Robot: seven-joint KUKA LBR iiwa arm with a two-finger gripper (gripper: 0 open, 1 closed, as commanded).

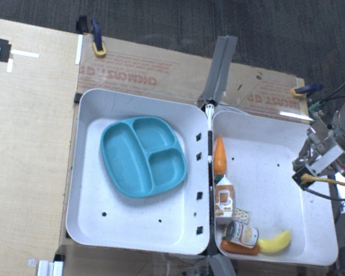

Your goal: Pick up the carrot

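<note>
The carrot (220,156), orange with a green top, lies in the right bin (275,151) against its left wall, pointing toward the far side. My gripper (310,158) hangs over the right bin's right edge, well to the right of the carrot and apart from it. Nothing shows in its grasp.
A small brown-and-white carton (223,201) lies just below the carrot. A can (242,233), a banana (275,242) and a red sausage-like piece (239,247) crowd the near corner. A blue divided plate (143,155) sits in the left bin (83,204).
</note>
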